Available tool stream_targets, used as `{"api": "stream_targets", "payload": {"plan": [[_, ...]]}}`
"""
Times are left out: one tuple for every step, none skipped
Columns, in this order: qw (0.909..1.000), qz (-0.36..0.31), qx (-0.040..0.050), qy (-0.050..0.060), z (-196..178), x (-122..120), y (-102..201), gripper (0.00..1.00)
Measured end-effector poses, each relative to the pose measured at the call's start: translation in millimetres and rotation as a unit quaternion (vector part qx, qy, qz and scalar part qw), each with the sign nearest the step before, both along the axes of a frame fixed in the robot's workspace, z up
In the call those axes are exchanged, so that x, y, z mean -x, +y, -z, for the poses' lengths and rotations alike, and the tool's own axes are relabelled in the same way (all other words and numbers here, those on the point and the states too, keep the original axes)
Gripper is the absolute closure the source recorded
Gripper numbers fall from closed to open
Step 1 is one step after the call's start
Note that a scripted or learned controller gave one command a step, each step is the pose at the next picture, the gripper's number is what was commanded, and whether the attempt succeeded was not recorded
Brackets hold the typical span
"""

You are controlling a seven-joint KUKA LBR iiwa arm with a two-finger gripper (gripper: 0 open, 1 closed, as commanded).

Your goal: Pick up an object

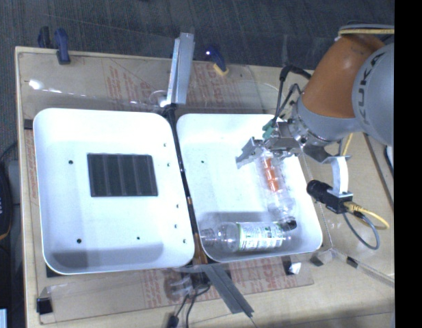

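In the right bin (212, 183) a clear plastic bottle with an orange label (273, 182) lies lengthwise near the right wall, its dark cap toward the front. A second clear bottle with a green-and-white label (248, 236) lies crosswise along the bin's front wall. My gripper (257, 149) hangs over the back end of the orange-labelled bottle, close to it or touching it. Contact between them cannot be made out. In the left bin (63, 217), a dark ridged rectangular pad (122, 175) lies flat.
A metal bar (180, 70) stands behind the seam between the bins. Blue clamps (60, 44) (217, 60) grip the bench's back edge. A black connector with a yellow cable (330, 193) hangs just outside the right bin's right wall.
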State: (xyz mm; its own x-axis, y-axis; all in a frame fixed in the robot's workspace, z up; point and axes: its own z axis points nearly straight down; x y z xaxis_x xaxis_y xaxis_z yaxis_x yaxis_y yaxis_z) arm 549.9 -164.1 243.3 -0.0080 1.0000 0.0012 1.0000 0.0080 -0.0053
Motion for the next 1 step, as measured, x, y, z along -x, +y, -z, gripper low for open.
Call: {"api": "stream_targets", "payload": {"plan": [[1.0,0.002,0.0012,-0.001,14.3,-12.0,-46.6,0.0]]}}
